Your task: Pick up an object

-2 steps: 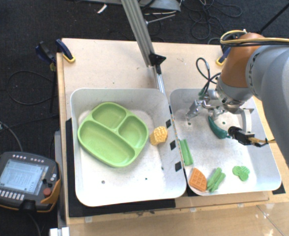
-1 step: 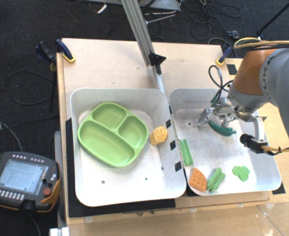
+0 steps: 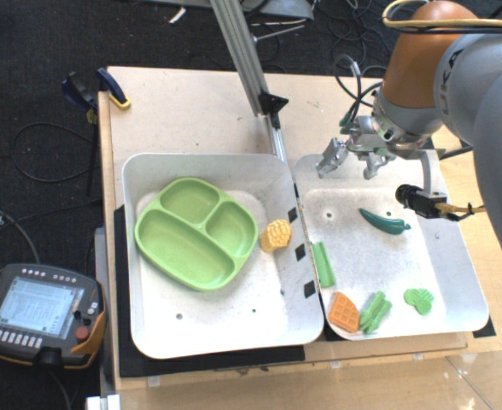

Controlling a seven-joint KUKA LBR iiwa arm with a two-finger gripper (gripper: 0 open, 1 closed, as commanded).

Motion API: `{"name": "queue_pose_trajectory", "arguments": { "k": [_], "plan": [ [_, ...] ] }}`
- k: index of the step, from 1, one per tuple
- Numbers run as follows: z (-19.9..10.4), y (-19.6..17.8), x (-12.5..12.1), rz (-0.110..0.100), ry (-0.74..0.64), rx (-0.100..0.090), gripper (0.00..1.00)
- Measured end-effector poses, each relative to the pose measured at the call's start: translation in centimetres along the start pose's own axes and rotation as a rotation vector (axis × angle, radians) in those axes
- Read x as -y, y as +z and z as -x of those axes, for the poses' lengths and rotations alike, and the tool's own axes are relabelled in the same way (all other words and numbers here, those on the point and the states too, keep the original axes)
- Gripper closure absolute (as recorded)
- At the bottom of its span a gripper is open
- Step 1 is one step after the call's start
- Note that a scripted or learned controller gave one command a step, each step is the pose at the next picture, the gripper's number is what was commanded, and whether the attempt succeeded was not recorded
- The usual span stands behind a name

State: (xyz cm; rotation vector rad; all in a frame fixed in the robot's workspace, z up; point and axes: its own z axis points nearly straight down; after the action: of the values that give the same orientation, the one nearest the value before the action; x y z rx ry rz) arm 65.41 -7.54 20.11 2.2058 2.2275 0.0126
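Dark carpet strewn with cables surrounds a pale wooden bench [image 3: 183, 109] bearing two shallow white bins side by side. A grey teach pendant with a lit screen [image 3: 37, 313] lies on the floor at near left.

Camera view, arm: the two-finger gripper [image 3: 351, 162] hangs over the far edge of the right white bin [image 3: 456, 263], fingers spread apart, nothing between them. It sits well apart from every object below.

Camera view, risks (judgement):
- Candidate picks in the right bin are small and flat. A descent slightly off centre would likely close on air or skid the piece aside.
- The dark green curved pepper-shaped toy [image 3: 385, 221] is nearest the gripper; its rounded form could squirt out of the fingers.
- Near-edge items crowd together, so fingers may strike two at once or hit the bin wall.
- A black cable fitting [image 3: 415, 198] hangs beside the wrist and could snag.

Camera view, containers:
- Right bin: the pepper toy at far centre; a light green flat stick [image 3: 323, 264] along the left wall; an orange waffle-textured wedge [image 3: 344, 312] touching or just beside a green bundle of bean-like pieces [image 3: 374, 311]; a small green leafy piece [image 3: 419, 299] at near right.
- Left white bin [image 3: 148, 178]: a light green plastic divided plate with three compartments [image 3: 196, 231], nothing in them; a yellow corn-cob piece [image 3: 276, 235] just beside the plate's right rim.
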Motion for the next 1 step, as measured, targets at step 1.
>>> {"name": "queue_pose_trajectory", "arguments": {
  "k": [1],
  "plan": [
    [5.43,10.89,1.81,-0.014,0.014,0.002,0.0]
  ]
}}
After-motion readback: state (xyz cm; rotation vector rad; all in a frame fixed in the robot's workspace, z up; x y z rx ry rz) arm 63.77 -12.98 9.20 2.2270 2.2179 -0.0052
